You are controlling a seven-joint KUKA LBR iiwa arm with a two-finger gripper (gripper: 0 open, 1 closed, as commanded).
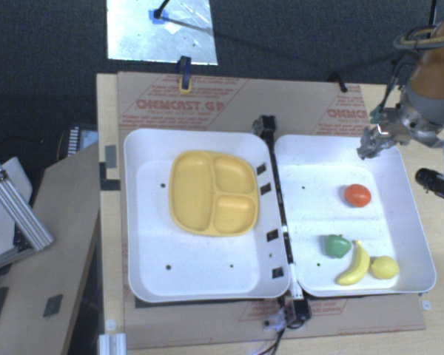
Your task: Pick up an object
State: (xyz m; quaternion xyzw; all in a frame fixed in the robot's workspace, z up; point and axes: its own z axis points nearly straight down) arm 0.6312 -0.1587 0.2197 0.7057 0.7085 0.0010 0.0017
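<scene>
Four items are lying untouched in your right bin (399, 170) — tomato (357, 195), pepper (338, 246), banana (354, 265), lemon (384, 267) — while your gripper (371, 147) is hovering over its far corner, holding nothing visible, finger spread indiscernible; picking is remaining entirely.

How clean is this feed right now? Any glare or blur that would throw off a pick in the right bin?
Camera view: lighting is even; the white right bin is bright but not blown out; the tomato, green pepper, banana and lemon read sharply with soft shadows. The gripper looks slightly soft. Glare sits on the foil sheet, outside the bins.
</scene>
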